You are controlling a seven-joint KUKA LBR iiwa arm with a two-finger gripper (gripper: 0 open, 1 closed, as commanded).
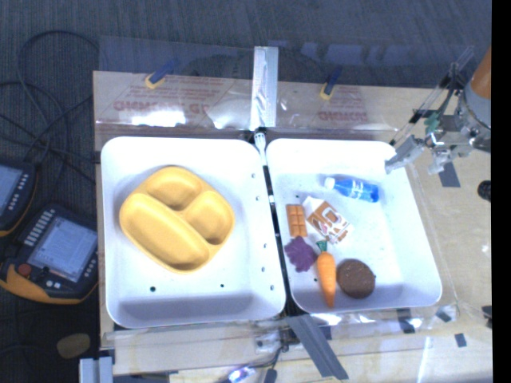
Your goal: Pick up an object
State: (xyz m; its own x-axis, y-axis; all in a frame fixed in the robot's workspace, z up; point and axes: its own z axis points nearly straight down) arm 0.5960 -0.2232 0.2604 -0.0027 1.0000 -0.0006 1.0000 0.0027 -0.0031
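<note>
Go down slow on the blue bottle (352, 187), lying near the back edge of the right bin (415, 238). End effector (435, 146) at the worktop's right edge; grip unclear, can't tell.

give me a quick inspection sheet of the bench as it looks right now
surface: wooden bench bearing two white bins side by side, left bin, right bin
job's things: in the right bin, blue bottle lying down, orange wafer, orange-white packet, purple piece, carrot, brown round piece; in the left bin, large yellow moulded piece
clutter: clear plastic sheeting behind the bins
grippers: gripper above the right bin's far right corner, nothing seen held
cables: black cables on the floor at left
surroundings: handheld pendant, dark carpet
</note>
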